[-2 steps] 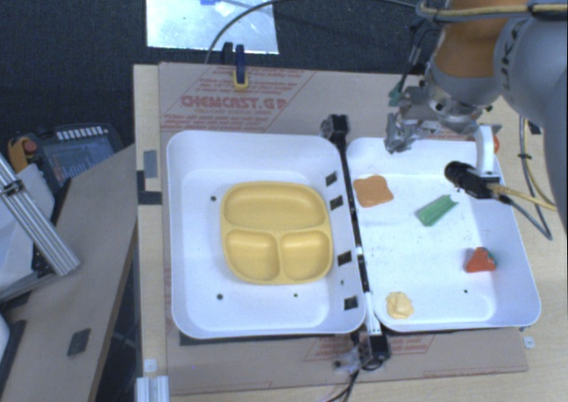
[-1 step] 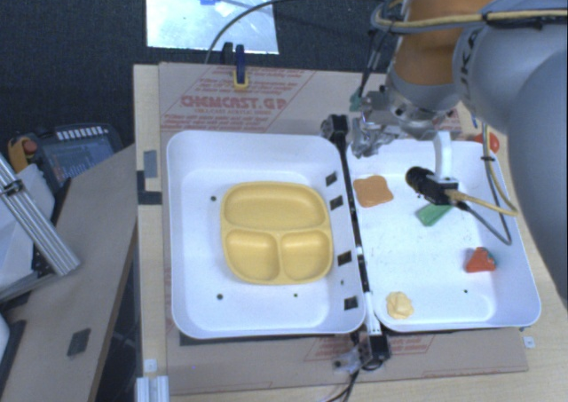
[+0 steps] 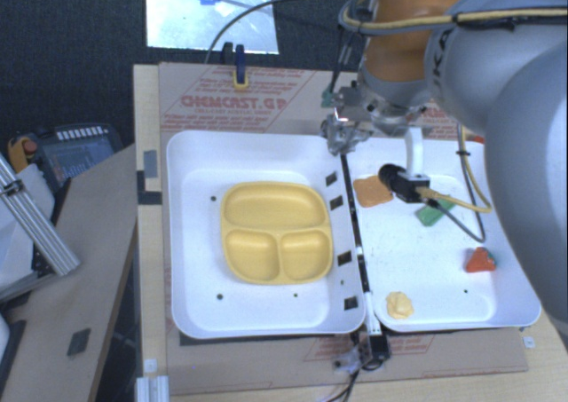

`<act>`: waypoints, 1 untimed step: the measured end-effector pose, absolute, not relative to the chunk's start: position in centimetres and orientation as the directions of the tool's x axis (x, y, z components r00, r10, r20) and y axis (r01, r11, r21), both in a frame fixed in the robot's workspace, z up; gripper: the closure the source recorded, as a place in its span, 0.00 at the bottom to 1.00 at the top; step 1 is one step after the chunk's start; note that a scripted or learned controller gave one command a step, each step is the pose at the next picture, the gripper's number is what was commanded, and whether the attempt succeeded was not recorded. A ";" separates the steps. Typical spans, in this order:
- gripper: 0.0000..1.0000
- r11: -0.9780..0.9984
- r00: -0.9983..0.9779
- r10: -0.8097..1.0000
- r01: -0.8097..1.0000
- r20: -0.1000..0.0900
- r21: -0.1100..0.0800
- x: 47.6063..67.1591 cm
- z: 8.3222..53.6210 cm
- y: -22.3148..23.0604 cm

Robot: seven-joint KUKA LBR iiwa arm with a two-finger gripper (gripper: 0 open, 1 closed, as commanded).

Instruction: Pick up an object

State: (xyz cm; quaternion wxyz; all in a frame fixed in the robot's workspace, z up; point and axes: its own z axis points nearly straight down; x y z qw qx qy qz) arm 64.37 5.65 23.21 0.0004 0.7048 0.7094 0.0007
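Two bins sit side by side on the worktop (image 3: 151,240). In the left bin (image 3: 191,214) lies a divided tray (image 3: 275,232), about at its middle. The right bin (image 3: 426,294) holds a flat toast-like piece (image 3: 373,191) near the dividing edge, a small block (image 3: 429,214) to its right, a wedge-shaped piece (image 3: 480,260) near the right wall, and a lump (image 3: 399,305) at the near-left corner. The arm (image 3: 497,63) reaches in from the right over the far side of the right bin, with the gripper (image 3: 342,136) above the bins' shared far edge.

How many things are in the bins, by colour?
Yellow: 2, the divided tray and a small yellow lump
Orange: 1, a flat orange piece
Green: 1, a small green piece
Red: 1, a small red piece
Total: 5
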 end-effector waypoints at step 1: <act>1.00 0.005 -0.005 1.000 1.000 0.001 0.002 64.4 24.0 10.9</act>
